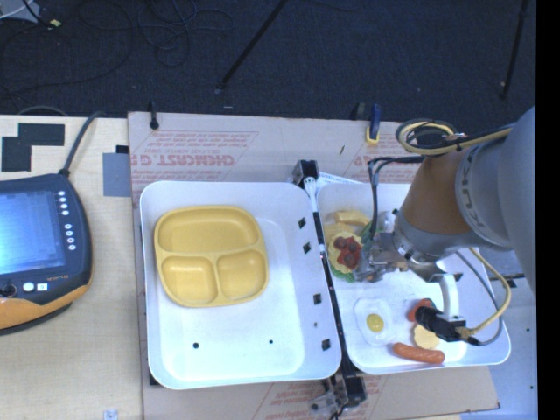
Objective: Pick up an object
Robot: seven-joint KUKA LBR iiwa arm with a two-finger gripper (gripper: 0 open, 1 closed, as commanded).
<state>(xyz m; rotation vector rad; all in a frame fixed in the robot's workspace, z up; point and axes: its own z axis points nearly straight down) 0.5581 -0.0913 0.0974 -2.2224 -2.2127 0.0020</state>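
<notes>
Toy foods lie in the right bin (490, 357): fried egg (374, 321), sausage (417, 353), red piece (348, 251)

You have a bench (105, 160) topped with a cardboard sheet (227, 151) printed in red. Two shallow white bins sit on that sheet, touching side by side: the left bin (227, 357) and the right bin (490, 353). To their left a handheld control pendant (39, 248) with a lit screen rests on the bare bench.
</notes>
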